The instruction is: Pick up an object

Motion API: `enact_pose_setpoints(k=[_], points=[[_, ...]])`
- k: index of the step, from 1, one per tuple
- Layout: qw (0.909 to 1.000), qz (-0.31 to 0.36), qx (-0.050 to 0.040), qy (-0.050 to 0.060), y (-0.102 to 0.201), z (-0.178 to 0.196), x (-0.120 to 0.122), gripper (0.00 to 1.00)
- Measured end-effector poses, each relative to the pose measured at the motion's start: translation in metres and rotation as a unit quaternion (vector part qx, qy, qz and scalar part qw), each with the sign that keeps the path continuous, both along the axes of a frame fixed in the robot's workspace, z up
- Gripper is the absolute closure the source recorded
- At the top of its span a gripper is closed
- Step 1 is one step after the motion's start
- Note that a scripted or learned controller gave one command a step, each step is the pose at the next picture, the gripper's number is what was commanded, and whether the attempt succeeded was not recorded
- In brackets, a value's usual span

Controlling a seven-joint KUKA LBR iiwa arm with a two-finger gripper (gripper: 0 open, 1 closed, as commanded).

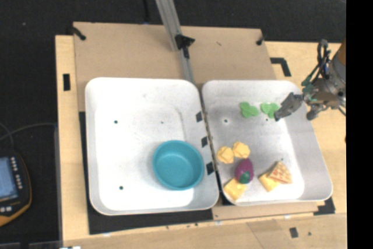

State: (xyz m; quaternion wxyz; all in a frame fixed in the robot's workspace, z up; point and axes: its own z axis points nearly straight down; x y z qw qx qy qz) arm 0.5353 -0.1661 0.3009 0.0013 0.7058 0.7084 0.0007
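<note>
Starting far out to the gripper's left, the left bin (116,102) holds one thing: a blue bowl (178,164), sitting upright toward the near inner corner, well away from the gripper and well below its line. Nothing else in there, so my read is that this bin is the drop side and the action belongs next door.

Across the divide into the right bin (303,148), and here's the pile. Down and to the gripper's left there's a cluster: two small yellow pieces (233,152) side by side, a purple eggplant toy (244,171) just beneath them, and a yellow block (234,189) touching or nearly touching the eggplant's lower end. A wedge-shaped yellow and orange slice (275,176) lies almost straight below the gripper, near the front wall, apart from the cluster.

Closer in, two green pieces: the left green piece (249,109) a little way off, and the right green piece (268,108) just beside the fingertip. That one looks like the target, being nearest.

The gripper (298,105) is over the bin's far right corner, one dark finger (287,107) slanting down toward the green piece, another (313,111) out at the rim, so the fingers read as spread, with nothing between them. Nothing is lifted yet.
</note>
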Motion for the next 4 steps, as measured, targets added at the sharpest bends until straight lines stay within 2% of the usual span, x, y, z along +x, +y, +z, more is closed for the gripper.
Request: enact_pose_setpoints(k=[1,3,4], points=[[1.0000,-0.001,0.0002,0.000,0.000,0.000,0.000,0.00],[1.0000,-0.002,0.0002,0.004,-0.004,-0.125,-0.006,0.00],[1.0000,-0.002,0.0002,0.003,-0.003,-0.174,-0.016,0.00]])
